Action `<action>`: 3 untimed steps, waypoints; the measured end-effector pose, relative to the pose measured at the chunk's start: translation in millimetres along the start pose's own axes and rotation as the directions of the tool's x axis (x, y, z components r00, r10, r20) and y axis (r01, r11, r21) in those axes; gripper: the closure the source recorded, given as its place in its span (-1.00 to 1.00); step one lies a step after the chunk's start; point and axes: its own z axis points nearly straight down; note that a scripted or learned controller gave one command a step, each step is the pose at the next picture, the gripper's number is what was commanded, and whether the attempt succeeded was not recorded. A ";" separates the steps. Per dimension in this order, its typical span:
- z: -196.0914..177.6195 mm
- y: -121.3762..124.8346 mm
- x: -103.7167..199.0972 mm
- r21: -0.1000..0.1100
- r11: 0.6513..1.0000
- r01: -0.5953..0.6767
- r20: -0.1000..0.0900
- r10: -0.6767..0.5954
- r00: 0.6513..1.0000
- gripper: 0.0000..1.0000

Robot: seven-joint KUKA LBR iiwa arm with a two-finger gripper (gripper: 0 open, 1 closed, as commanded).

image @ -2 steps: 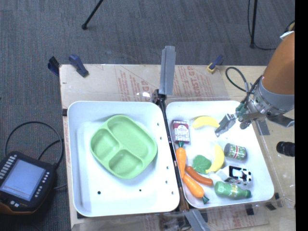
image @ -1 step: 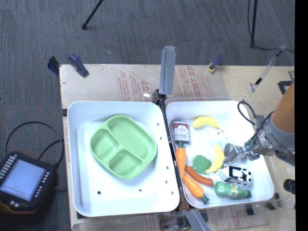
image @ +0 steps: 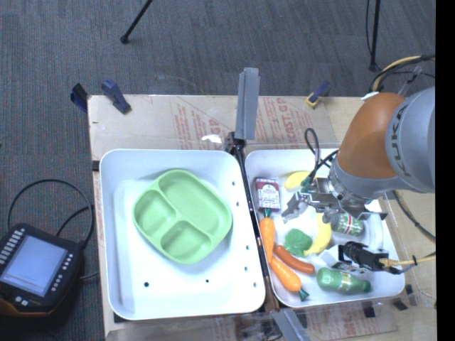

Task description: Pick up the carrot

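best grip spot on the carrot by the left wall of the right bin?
Probably the thick upper half of the carrot, pincer coming straight down, fingers closing across its width. It lies flat, lengthwise along the bin wall, with the hot dog crossing near its lower end and the broccoli to its right. The upper part has the most room around it.

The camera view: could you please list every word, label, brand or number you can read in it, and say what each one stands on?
"KUKA": grey arm, lettering running sideways along the housing.
Red printing: cardboard sheet under the bins, too blurred to read.
Label: small dark red packet, too small to read.
Label: green bottle, unreadable.
Screen: handheld pendant, no legible text.
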 end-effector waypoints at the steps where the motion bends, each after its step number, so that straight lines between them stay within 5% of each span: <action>1: 74.7 -58.8 -12.5 -0.002 0.997 0.076 0.001 -0.076 0.997 -1.00; 2: 53.1 -46.4 -44.7 -0.003 0.951 0.308 0.000 -0.308 0.951 -1.00; 3: 61.1 -71.2 -16.0 -0.001 0.860 0.511 -0.001 -0.511 0.860 -1.00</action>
